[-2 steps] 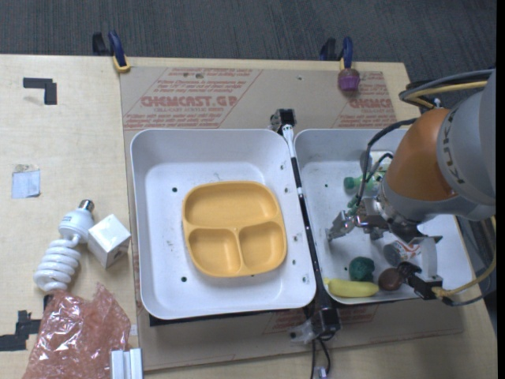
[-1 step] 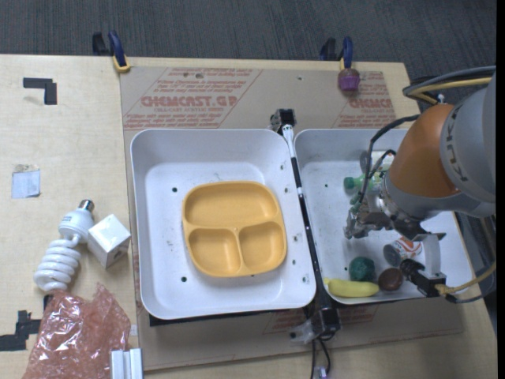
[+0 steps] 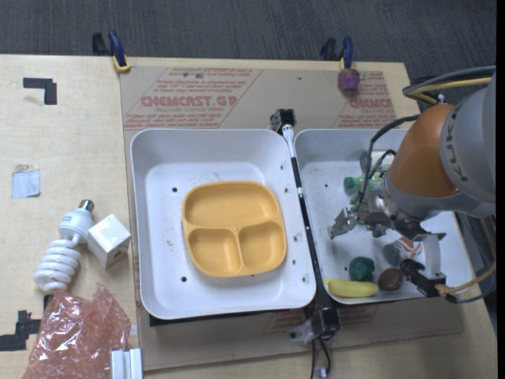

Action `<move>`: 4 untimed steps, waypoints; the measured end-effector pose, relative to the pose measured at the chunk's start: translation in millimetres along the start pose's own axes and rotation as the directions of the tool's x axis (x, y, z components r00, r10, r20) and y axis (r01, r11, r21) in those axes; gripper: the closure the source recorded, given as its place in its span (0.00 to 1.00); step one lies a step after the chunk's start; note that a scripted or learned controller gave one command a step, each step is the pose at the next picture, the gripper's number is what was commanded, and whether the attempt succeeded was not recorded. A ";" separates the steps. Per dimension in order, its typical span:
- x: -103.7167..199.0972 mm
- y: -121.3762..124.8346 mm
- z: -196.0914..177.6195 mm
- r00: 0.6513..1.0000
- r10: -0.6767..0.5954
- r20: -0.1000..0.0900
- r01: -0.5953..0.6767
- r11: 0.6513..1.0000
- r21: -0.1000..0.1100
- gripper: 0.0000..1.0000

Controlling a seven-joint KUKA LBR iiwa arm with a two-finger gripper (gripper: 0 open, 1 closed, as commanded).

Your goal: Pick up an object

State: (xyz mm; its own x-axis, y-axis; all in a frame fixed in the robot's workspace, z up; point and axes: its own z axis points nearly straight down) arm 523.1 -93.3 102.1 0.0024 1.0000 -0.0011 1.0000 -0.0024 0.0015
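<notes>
— Where is the gripper (image 3: 345, 222) and what has it got?

— Low over the right bin's (image 3: 316, 144) floor, tips pointing left. Nothing sits between them, and how wide they stand I cannot tell.

— What could it take?

— Just below it, along the near wall: a green ball (image 3: 362, 268), a brown ball (image 3: 390, 279) and a banana (image 3: 352, 288). A small green piece (image 3: 349, 183) lies behind. The left bin (image 3: 150, 180) holds a yellow divided tray (image 3: 234, 228).

A spiral light bulb (image 3: 65, 251) lies on the wooden surface (image 3: 55, 148) left of the bins, touching a small white cube (image 3: 109, 240). Crinkled pink plastic wrap (image 3: 75, 338) sits below them. 2 blue clamps (image 3: 118, 51) grip the surface's far edge.
</notes>
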 end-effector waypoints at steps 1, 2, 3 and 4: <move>-5.9 -45.7 9.8 1.000 -0.001 -0.001 0.001 1.000 0.002 0.00; -6.6 -44.4 0.0 1.000 0.001 0.000 -0.001 1.000 -0.001 1.00; 65.7 26.2 -90.3 1.000 -0.005 0.000 0.005 1.000 0.001 1.00; 65.6 26.2 -90.3 1.000 -0.004 0.000 0.004 1.000 0.001 0.00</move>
State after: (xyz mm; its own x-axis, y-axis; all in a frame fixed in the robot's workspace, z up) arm 549.3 -27.7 192.4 -0.0019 1.0000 -0.0011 1.0000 0.0019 0.0004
